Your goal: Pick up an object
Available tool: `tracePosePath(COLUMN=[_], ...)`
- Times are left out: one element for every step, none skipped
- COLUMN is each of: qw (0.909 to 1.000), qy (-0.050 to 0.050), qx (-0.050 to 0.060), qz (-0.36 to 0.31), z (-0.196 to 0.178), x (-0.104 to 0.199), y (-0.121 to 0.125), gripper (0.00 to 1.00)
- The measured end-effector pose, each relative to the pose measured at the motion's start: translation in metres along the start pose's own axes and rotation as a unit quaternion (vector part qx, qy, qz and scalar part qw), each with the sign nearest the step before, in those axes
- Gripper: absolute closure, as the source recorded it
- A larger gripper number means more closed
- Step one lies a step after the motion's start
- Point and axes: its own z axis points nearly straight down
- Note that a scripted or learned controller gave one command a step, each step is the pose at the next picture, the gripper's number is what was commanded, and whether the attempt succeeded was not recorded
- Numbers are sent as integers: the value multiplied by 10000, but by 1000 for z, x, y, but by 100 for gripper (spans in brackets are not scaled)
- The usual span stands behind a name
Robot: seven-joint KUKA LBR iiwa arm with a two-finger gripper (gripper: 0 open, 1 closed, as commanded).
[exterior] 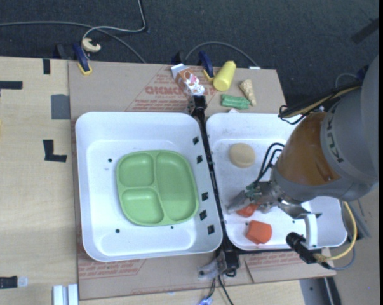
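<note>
1. Camera view shows the arm reaching from the right over the right bin
2. Its gripper sits low near the bin floor; whether the fingers are apart or together cannot be told
3. A small red object lies touching or just under the gripper tip
4. An orange block rests just beside it, toward the bin's near edge
5. A tan round object lies farther up the same bin
6. The left bin holds a green divided plate
7. A yellow object and a green one lie on the worktop beyond the bins
</note>
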Motion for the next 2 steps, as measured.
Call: tracePosePath(qw=[10000,10000], qy=[0,-14], qx=[-5,-13], qz=[0,6], z=[0,-10], x=[0,-1], y=[0,0], gripper=[0,100])
